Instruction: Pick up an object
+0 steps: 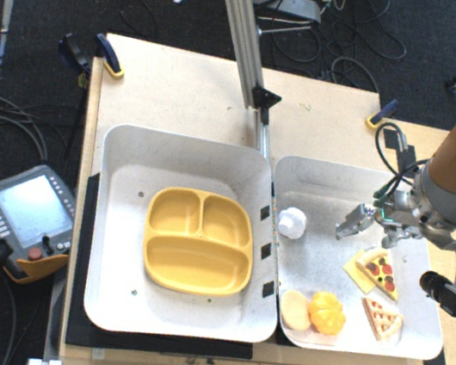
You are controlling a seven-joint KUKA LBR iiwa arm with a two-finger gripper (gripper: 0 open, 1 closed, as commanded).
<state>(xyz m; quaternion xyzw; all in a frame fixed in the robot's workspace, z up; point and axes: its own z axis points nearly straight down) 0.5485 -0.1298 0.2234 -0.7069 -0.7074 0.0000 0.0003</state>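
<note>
Hovering over the right bin (pixel 410 336), the claw (pixel 368 230) spreads its fingers, holding nothing. A pizza slice (pixel 376 272) lies just below it.

In the right bin (pixel 315 184), a white cup (pixel 292 223) lies by the left wall, a pizza slice (pixel 376 272) lies flat toward the right, and a pale round piece (pixel 295 310), an orange fruit (pixel 326 313) and a waffle wedge (pixel 381 319) line the front edge.
</note>
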